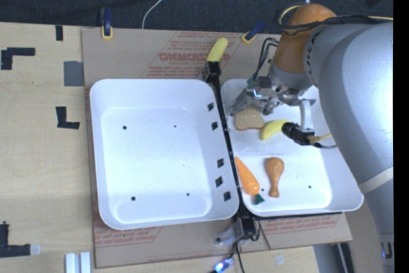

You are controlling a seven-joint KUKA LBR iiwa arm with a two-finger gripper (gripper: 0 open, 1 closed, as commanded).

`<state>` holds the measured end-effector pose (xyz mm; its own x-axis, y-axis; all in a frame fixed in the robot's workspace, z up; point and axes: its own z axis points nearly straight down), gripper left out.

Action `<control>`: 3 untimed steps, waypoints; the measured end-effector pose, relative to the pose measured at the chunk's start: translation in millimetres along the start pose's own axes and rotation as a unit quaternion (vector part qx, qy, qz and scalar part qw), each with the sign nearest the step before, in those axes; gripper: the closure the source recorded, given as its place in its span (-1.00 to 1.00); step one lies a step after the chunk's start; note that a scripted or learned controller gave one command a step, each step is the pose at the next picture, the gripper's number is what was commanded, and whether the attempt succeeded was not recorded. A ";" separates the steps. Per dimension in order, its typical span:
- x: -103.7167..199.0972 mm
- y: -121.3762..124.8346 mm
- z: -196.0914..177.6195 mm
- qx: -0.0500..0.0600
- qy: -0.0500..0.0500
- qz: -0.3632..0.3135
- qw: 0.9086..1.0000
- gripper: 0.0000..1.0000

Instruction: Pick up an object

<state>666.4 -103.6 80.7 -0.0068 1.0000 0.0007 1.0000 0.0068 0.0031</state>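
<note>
- Tan and rounded, the bread piece (pixel 248 119) lies in the right bin (pixel 319 201), near its upper left corner, and looks the likely thing to take.
- It seems to be light toy food, probably firm and a little smooth; I would pinch it across its narrow width.
- Just right of the bread piece lies a small banana (pixel 273 130); below it are a carrot (pixel 247 177) and a drumstick (pixel 275 174), well apart from the bread piece.
- Gripper (pixel 261 96) hangs just above the bread piece; whether its fingers are spread or pressed together I cannot tell.
- Bin floor is smooth white plastic, so things may slide.
- Left of the bread piece the bin wall is close, which leaves little room.
</note>
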 end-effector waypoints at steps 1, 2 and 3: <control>-3.2 -2.1 -15.2 0.001 -0.002 0.002 1.000 1.00; 33.0 -74.7 -135.9 -0.003 0.000 0.001 1.000 1.00; 83.4 -88.8 -187.0 -0.001 0.001 0.000 1.000 1.00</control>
<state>576.4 -21.0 267.4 -0.0074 1.0000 0.0020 1.0000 0.0074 0.0042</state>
